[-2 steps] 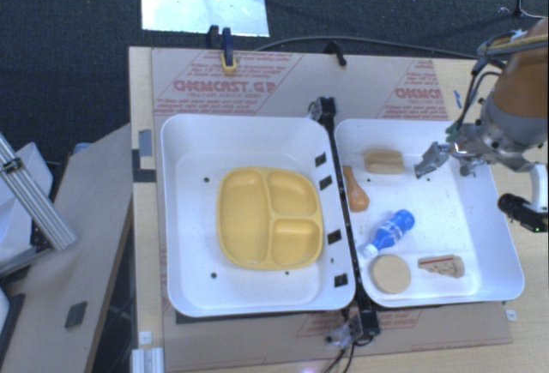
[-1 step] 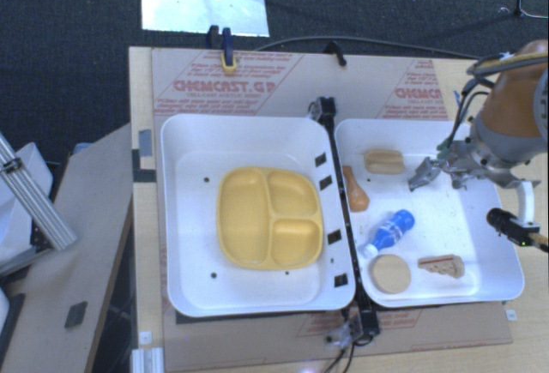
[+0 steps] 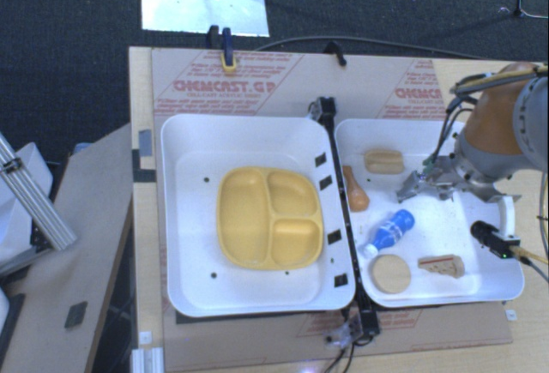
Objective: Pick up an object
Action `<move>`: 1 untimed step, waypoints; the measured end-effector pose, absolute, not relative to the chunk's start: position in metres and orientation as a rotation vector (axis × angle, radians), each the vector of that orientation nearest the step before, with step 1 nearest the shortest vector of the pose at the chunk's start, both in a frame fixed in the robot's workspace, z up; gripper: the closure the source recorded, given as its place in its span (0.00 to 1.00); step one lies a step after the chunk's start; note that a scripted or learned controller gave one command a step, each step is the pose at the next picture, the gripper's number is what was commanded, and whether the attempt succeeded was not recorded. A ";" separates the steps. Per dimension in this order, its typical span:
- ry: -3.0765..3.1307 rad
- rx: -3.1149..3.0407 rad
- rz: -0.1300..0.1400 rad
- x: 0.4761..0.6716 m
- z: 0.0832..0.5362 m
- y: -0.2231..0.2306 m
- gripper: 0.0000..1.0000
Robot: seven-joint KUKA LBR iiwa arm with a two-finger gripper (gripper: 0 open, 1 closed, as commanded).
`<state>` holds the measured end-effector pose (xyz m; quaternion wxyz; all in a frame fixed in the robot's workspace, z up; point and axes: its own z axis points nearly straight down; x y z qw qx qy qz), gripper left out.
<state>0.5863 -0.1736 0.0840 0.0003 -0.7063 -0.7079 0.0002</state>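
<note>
Camera view: one yellow tray (image 3: 268, 218); one blue bottle (image 3: 391, 231); end effector (image 3: 415, 185) state unclear.

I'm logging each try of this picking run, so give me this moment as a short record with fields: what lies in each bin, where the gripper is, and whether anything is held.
left bin: one yellow divided plate
right bin: bread roll, brown pear-shaped piece, blue bottle, round cracker, wedge slice
gripper: low over the right bin, between the bread roll and the blue bottle
held: nothing visible between the fingers
arm: enters from the right of the view
</note>
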 end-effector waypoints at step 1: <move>-2.227 -2.221 -0.003 0.588 0.097 -0.174 1.00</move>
